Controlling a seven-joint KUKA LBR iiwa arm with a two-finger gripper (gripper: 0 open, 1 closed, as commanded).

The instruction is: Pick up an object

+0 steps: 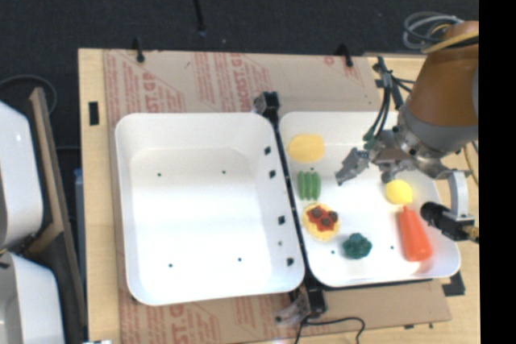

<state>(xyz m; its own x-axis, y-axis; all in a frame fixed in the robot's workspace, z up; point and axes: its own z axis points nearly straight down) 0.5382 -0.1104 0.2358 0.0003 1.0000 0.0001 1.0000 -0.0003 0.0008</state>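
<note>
Nearest the lens: right bin [451, 260], front edge, holding a dark green broccoli-like toy [355, 246], a small pizza-like disc [321, 221] and an orange carrot [414, 234]. Further back in the same bin: green pod [308, 185], yellow round piece [306, 147], yellow lemon-like ball [398, 192]. Gripper [355, 166]: hangs above bare bin floor between pod and ball, fingers spread, nothing between them. Likely targets: pod or ball, both near. Risks, as judged: fingers closing on air; the round ball rolling away when nudged. Left bin [201, 133]: bare white floor.
</note>
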